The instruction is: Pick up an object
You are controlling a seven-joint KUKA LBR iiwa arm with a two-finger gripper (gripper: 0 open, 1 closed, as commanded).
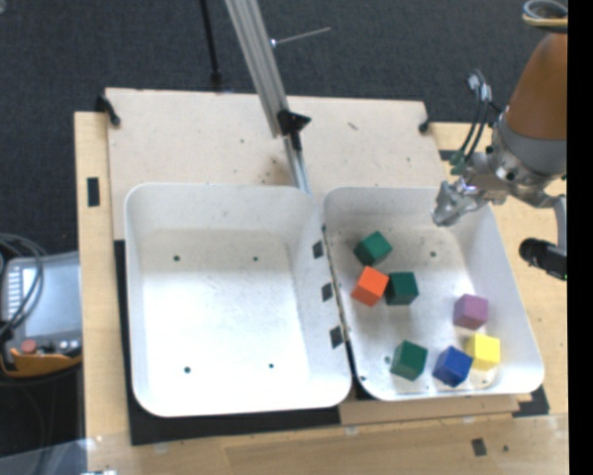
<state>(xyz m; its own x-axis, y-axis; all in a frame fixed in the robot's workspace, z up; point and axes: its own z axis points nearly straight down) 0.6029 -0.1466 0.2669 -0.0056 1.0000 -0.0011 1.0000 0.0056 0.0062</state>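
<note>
Above the right bin's (504, 265) far rim, gripper (448, 210) grip state unclear, carrying nothing visible; approach step, next descend onto a cube, likely green cube (373, 247).

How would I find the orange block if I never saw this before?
Look in the right white bin, the one holding all the blocks. Near its left wall sits the orange block, touching a green block. It is the only orange one.

The hand (454, 206) hangs above the right bin's (509, 295) far edge. Inside lie three green blocks (373, 247), an orange block (370, 285), a purple block (470, 311), a yellow block (485, 349) and a blue block (452, 365). The left bin (227, 295) sits beside it on the counter (197, 132).
</note>
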